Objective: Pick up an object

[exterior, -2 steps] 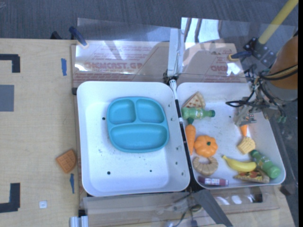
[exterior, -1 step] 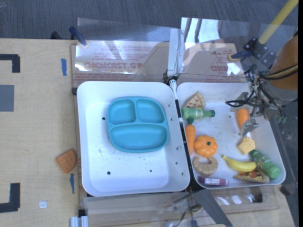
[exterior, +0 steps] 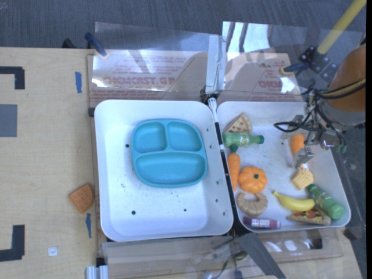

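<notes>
Your gripper (exterior: 303,154) is hanging low over the right bin (exterior: 338,173), near its right wall and about halfway along it. Cables are crowding the wrist, so you cannot tell whether it is clenched or released. A small orange piece (exterior: 297,142) is sitting right against the tool, touching it or just beside it, and nothing is showing that it is being gripped. A cheese block (exterior: 301,178) is lying just below the tool, toward the bin's near edge. By my reading you are working the reach-and-grasp step, with nothing lifted yet. The next move is calling for a settled closure on one of those two and then a straight lift. The arm (exterior: 351,80) is coming in from the bin's far right corner and bending steeply down, its orange band sitting above the wrist. Further out, a banana (exterior: 293,201) and a pizza slice (exterior: 308,217) are lying along the near edge, and a pumpkin (exterior: 253,179) and a carrot (exterior: 233,167) are resting near the left wall. A blue plate (exterior: 168,153) is sitting in the left bin (exterior: 110,156).
</notes>
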